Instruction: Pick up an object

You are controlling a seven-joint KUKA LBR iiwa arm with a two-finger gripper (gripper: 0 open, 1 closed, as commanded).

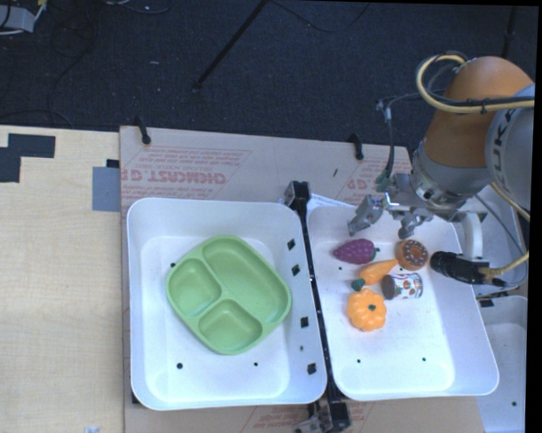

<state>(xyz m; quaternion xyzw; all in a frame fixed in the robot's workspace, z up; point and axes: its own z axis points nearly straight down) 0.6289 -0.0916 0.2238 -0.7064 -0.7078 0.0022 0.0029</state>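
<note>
Right bin, far half: toys clustered. Pumpkin upright, no long axis; purple fruit and carrot lying along the far edge, the carrot's tip toward the divider. Fingers spread wide, holding nothing, over the far edge. Risk: tight crowding, hence nudged neighbours or an empty close.

Even, fairly bright light from above falls on the two white bins and the pale tabletop. The bins look slightly washed out, with no hard glare. Shadows are soft and short beneath the green tray and the small toys. The dark floor behind is dim. The picture is low in resolution and a little soft throughout.
</note>
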